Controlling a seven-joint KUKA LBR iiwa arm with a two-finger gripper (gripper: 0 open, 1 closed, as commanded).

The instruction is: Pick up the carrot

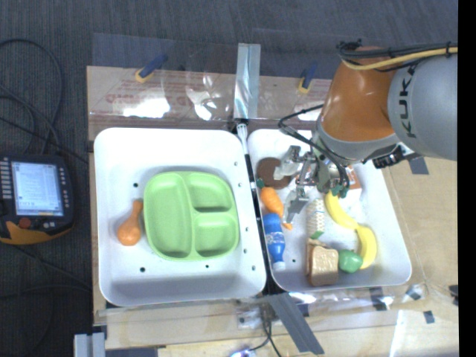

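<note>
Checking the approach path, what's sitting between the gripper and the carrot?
Nothing: in the camera view, bare white bin floor separates the gripper from the carrot, which lies just to its left.

Dark grey carpet (186, 10) surrounds the tan worktop (435, 199); a teach pendant (33, 199) lies at nine o'clock, cables trailing.
</note>
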